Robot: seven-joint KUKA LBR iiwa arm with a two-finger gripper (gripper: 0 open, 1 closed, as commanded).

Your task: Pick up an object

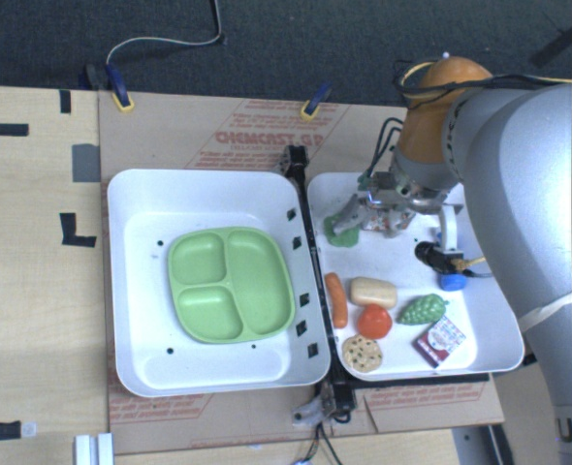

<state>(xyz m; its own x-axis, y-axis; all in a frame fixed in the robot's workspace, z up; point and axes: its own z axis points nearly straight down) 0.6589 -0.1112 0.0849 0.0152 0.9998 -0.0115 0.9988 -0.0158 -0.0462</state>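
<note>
The grey arm (519,192) comes in from three o'clock, its orange band (431,129) up at about one o'clock of the view, and the gripper (383,216) hangs low over the upper part of the right bin (490,352). Just off the gripper at its nine o'clock lies a green object (342,229), close against the metal there, but whether the jaws are spread, pressed together or pinching it I cannot tell at this slant. Down the bin's left side, at about six o'clock from the gripper, an orange carrot (336,298) lies lengthwise along the wall. At the carrot's three o'clock sits a tan bread roll (373,292), a red tomato (374,322) touching it at six o'clock, and a cookie (363,354) below that again. A bumpy green piece (422,309) lies at the tomato's three o'clock, with a small red and white packet (441,340) just beside it at five. A blue item (452,281) rests near the arm at four o'clock of the gripper. In the left bin (131,260), well apart, a green divided plate (232,284) lies flat in the middle.
</note>
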